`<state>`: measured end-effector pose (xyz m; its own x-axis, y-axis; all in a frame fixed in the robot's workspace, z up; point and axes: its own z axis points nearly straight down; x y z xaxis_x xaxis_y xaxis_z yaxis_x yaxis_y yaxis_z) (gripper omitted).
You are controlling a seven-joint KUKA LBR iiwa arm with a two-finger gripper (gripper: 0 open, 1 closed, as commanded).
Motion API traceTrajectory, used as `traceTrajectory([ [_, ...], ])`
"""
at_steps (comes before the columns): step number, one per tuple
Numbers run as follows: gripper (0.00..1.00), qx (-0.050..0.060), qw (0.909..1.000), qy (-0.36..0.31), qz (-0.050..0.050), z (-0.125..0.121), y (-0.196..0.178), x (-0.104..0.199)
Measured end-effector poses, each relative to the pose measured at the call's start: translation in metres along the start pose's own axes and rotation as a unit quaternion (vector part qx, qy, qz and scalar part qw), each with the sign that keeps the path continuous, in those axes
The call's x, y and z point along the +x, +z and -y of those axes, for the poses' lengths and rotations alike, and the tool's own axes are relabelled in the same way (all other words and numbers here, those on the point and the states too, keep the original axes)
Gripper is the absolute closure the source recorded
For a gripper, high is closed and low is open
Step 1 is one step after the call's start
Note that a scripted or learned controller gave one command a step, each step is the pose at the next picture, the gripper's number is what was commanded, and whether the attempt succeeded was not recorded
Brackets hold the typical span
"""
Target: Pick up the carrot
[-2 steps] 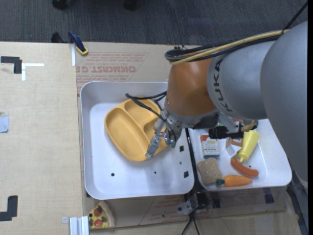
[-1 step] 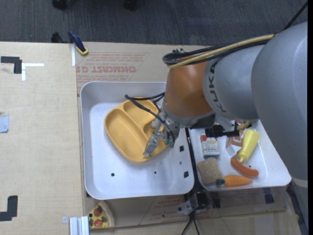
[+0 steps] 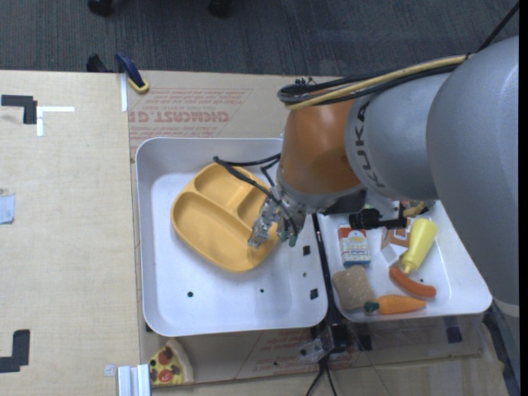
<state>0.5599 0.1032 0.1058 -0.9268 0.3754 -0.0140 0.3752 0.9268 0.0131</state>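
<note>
A grey robot arm with an orange band reaches in from the right of the frame. Its claw [image 3: 270,228] hangs over the rim of a yellow divided plastic plate [image 3: 216,214] in the left white bin [image 3: 216,310]. Whether the claw is spread or pressed together cannot be told. The orange toy carrot with a green tip [image 3: 396,305] lies untouched at the lower edge of the right white bin [image 3: 462,283], just below a red sausage [image 3: 412,284], well apart from the claw.
</note>
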Motion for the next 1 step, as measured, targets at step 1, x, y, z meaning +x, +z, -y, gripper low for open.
traceTrajectory([
  [1, 1.0, 0.007, 0.9973, 0.073, -0.004, 0.0242, -0.1376, -0.0456],
])
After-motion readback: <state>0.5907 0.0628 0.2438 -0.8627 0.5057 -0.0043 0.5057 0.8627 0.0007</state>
